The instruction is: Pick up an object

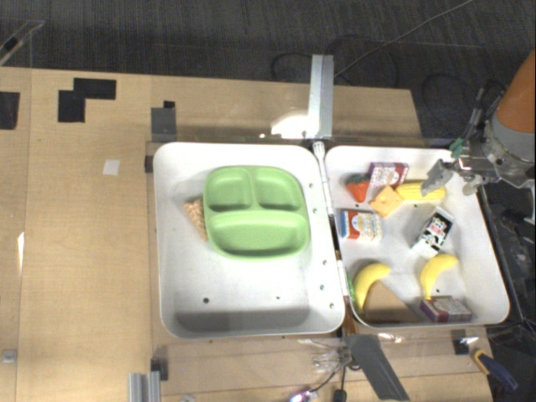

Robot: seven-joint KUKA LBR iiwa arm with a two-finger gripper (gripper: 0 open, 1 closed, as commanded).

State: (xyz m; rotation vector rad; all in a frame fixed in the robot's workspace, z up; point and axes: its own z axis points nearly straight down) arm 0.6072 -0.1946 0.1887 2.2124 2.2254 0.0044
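You have the end effector point(452, 174) at the right bin's point(494, 262) two o'clock edge; you cannot tell its state. A yellow corn cob point(416, 192) lies just beside it at nine o'clock, touching an orange wedge point(386, 201). Two smooth curved bananas point(437, 270) sit at six o'clock, well apart from it. The left bin point(180, 258) holds a glossy green divided plate point(255, 210).

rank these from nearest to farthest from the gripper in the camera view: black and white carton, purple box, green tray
Gripper sits at the right bin's upper right.
1. Black and white carton, just below it in the right bin.
2. Purple box, at the right bin's bottom edge.
3. Green tray, across in the left bin.
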